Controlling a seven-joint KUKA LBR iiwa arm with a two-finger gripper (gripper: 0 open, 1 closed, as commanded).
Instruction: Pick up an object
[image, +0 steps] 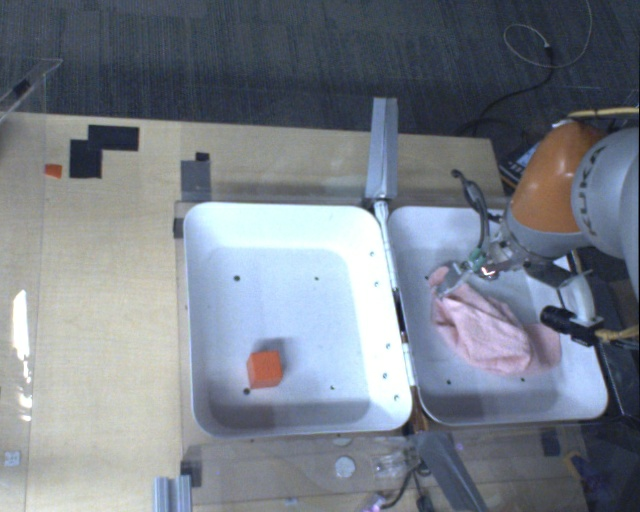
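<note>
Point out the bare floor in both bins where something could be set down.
Left bin: bare everywhere but the front-left, where the orange block sits. Right bin: crowded; the pink cloth covers its middle with the gripper at its back edge, leaving a front strip and the back-left corner.

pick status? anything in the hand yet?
Done: the hand has reached the right bin and sits at the upper edge of the pink cloth. In hand: nothing I can confirm; the cloth lies flat on the bin floor. Left: grasp and lift. The orange block sits in the left bin.
</note>
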